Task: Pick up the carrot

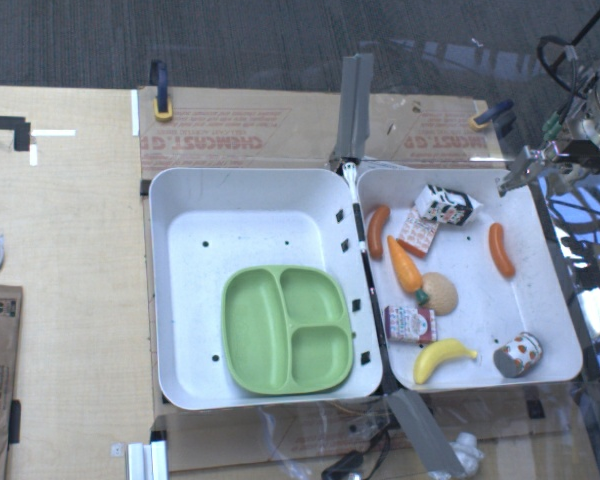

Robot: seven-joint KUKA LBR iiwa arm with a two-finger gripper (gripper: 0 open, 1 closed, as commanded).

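The carrot (404, 265) is an orange tapered piece lying at a slant in the left part of the right bin (550, 268). It sits between a reddish sausage (378, 230) and a round tan bun (440, 290). The gripper (528, 168) hangs at the bin's far right corner, over the rim, well apart from the carrot and up and to the right of it. Nothing shows in its grasp. The arm behind it is partly cut off by the view's right side.
The right bin also holds a black-and-white carton (446, 206), a small red-and-white box (417, 233), a second sausage (501, 249), a strawberry-print box (410, 324), a banana (443, 358) and a spotted ball (518, 354). A green divided plate (288, 328) lies in the left bin (180, 268).
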